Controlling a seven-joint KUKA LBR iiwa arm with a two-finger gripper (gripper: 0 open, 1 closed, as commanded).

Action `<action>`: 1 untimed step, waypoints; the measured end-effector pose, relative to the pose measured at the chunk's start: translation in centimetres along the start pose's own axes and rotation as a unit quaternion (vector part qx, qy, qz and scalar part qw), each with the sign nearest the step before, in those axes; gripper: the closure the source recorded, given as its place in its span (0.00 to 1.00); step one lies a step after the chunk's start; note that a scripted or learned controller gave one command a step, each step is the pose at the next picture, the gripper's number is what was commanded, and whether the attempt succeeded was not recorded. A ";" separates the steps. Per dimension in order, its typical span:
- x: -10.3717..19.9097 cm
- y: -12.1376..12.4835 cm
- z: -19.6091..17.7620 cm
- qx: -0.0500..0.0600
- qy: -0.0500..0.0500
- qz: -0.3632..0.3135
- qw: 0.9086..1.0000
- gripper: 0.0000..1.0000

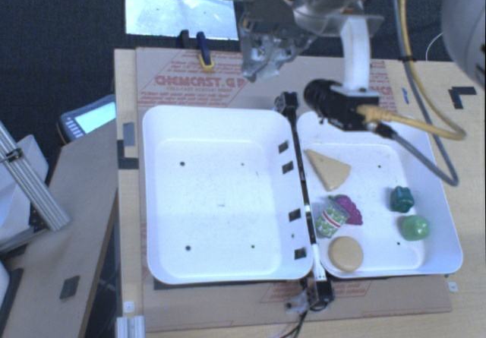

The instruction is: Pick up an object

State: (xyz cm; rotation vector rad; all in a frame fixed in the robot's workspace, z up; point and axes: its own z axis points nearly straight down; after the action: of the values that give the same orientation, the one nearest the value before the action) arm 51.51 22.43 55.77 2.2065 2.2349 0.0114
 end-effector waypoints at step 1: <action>0.0 0.0 -1.1 0.000 0.000 -0.002 1.000 1.00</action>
State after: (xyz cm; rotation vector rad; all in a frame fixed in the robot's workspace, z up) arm 51.54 22.45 56.83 2.2011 2.2400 0.0132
